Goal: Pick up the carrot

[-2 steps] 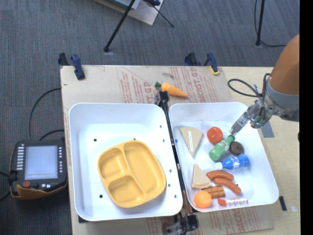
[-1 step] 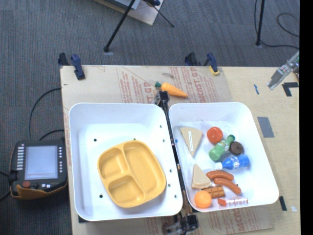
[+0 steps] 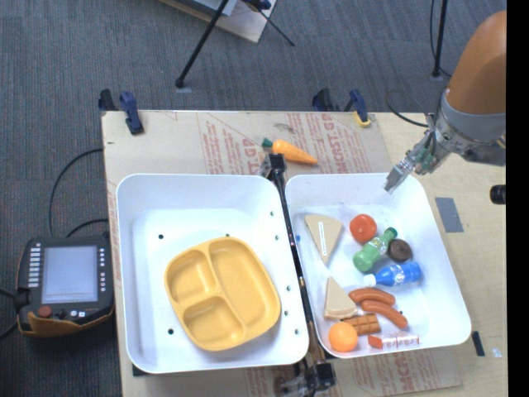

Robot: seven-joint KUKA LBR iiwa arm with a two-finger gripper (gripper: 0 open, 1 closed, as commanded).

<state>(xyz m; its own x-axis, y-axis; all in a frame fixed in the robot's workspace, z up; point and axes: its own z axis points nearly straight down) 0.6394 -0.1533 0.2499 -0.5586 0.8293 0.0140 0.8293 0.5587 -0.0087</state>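
Orange tapered carrot (image 3: 292, 150) on bare board | fingers (image 3: 395, 178) state: cannot tell

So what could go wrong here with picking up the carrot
1. The carrot lies outside both bins, on the board beside a black clamp at the bins' top edge; the claw could strike that clamp.
2. The claw hangs over the right bin's far rim, away from the carrot, so reaching across might clip the rim.
3. The carrot is tapered, so it may slip.

A robotics lab, clearly. Teach pendant (image 3: 62, 285) on grey carpet (image 3: 50, 56), clamps (image 3: 131, 112) gripping the plywood bench (image 3: 331, 139), tripod legs (image 3: 207, 31) behind.
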